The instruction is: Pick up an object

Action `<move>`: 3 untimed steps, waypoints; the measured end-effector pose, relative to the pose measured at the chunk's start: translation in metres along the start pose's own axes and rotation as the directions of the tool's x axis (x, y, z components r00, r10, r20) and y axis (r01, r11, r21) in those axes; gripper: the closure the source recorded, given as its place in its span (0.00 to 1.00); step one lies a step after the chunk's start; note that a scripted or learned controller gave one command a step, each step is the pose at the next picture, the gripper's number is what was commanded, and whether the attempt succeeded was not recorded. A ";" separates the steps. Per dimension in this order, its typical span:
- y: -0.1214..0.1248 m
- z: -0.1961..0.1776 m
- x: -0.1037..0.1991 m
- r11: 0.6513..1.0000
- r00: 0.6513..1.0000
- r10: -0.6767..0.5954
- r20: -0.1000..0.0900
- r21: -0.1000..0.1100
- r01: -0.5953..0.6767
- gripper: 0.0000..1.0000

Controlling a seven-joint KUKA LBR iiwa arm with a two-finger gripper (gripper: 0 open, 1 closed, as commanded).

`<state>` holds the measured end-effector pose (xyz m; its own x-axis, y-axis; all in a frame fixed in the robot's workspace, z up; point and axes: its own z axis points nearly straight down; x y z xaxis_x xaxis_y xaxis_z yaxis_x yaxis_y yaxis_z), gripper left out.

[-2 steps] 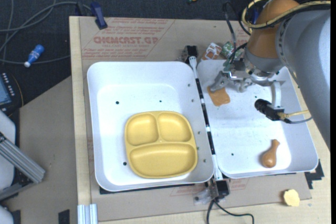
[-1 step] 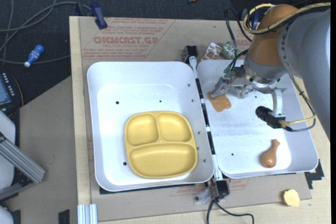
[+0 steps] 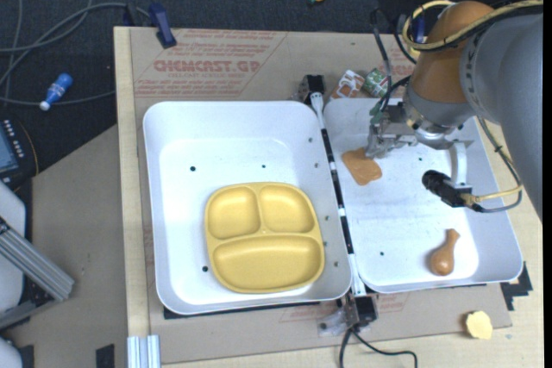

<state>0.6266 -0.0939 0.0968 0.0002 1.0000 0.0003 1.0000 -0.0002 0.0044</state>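
Pincer over flat tan piece in right bin | opening: cannot tell | piece looks light, thin, likely slippery | grip across its edges

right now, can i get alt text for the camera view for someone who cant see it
The arm's hand hangs over the right bin, just above a tan flat piece, with a brown drumstick-shaped toy nearer the front. The left bin holds a yellow divided tray.
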 end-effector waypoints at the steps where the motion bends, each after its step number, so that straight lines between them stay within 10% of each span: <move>1: -0.051 -0.031 -0.003 1.000 1.000 0.002 0.000 0.006 -0.002 1.00; 2: -0.084 0.006 -0.062 1.000 1.000 0.006 0.001 0.011 -0.006 1.00; 3: -0.093 -0.094 0.050 1.000 1.000 -0.012 -0.004 -0.005 0.011 1.00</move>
<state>0.5334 -0.0441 0.1905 -0.0113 0.9999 0.0038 0.9999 0.0113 0.0093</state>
